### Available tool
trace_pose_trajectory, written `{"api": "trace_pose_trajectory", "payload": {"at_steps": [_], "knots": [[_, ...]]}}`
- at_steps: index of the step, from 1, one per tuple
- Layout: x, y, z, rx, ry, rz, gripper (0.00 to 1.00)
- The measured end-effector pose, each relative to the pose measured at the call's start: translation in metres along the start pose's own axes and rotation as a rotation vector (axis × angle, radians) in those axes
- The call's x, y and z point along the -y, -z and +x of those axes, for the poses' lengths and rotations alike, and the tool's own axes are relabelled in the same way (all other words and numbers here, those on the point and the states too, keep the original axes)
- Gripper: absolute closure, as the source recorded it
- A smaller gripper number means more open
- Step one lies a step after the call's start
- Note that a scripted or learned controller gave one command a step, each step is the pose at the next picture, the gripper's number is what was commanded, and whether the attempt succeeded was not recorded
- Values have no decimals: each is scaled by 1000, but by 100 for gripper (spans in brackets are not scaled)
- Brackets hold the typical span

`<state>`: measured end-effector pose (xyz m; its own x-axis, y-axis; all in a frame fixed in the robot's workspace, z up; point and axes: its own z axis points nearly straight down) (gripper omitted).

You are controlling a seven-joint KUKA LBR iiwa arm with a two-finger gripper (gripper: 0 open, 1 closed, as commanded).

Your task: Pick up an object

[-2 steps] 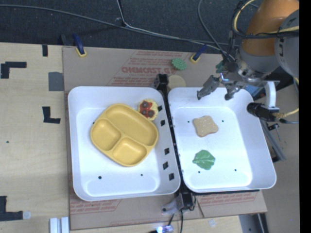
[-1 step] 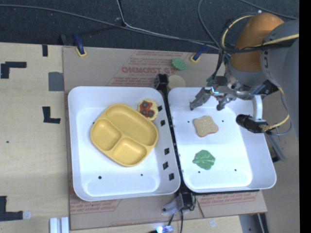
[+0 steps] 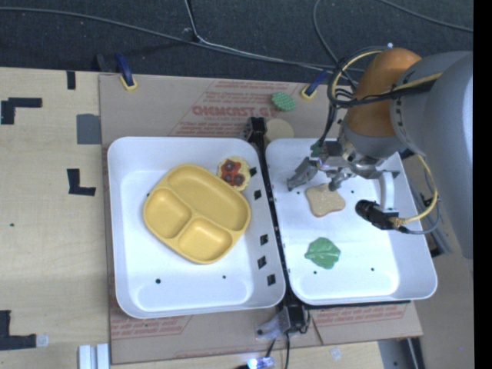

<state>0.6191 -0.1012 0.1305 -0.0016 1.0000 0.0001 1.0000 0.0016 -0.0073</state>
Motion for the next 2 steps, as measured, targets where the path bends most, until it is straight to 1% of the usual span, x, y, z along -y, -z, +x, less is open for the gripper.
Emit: {"api": "trace_pose_trajectory", "payload": {"at_steps": [1,2], "knots": [[-1,-46,0,4,0,-9,0],[-3,-31,-1,6,1,-16,100]]}}
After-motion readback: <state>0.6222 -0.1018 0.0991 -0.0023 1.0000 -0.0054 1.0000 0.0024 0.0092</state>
